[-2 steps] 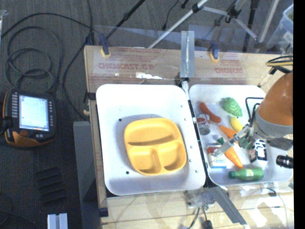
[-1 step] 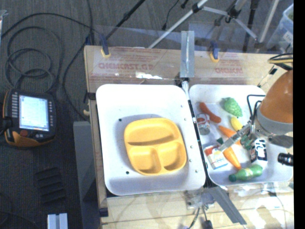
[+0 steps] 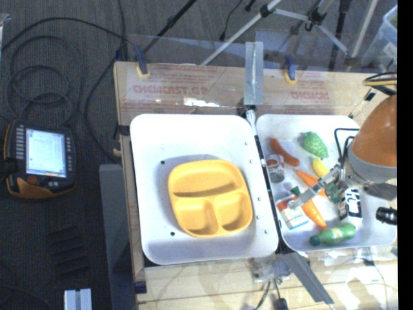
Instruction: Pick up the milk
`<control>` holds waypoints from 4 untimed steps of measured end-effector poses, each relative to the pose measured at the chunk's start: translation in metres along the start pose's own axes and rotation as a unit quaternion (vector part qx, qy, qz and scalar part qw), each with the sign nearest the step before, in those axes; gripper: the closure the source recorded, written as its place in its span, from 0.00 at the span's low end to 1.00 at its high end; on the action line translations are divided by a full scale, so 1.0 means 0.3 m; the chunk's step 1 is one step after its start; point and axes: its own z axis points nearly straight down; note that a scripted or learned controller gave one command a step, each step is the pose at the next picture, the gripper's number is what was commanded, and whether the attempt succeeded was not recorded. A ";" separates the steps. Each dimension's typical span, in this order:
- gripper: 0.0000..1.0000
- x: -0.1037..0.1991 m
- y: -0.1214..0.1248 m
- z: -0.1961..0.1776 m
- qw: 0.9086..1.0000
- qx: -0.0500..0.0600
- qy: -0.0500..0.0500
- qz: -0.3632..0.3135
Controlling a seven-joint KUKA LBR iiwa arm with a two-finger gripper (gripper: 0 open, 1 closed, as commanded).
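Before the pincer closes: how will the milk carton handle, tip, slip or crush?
The milk carton lies flat in the right bin, so it probably won't roll or tip. It looks small and boxy, likely light. An orange carrot sits against it, so a push may drag that along. Its faces may be slick.

Single fixed camera, mounted above the bench (image 3: 193, 76) and looking down at a slant toward its far edge. The left bin (image 3: 145, 173) sits near the centre of the frame; the right bin (image 3: 381, 234) lies toward the right margin and is cut off there. The arm (image 3: 381, 141) enters from the right. The view is wide enough to take in the dark floor (image 3: 58, 50) to the left, with a teach pendant (image 3: 42, 160) and tripod legs (image 3: 303, 15) beyond the bench.
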 end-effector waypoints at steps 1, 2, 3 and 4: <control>0.00 0.000 0.000 0.000 1.000 0.000 0.000 0.000; 0.00 0.000 0.000 0.000 1.000 0.000 0.000 0.000; 0.00 0.000 0.000 0.000 1.000 0.000 0.000 0.000; 0.00 0.000 0.000 0.000 1.000 0.000 0.000 0.000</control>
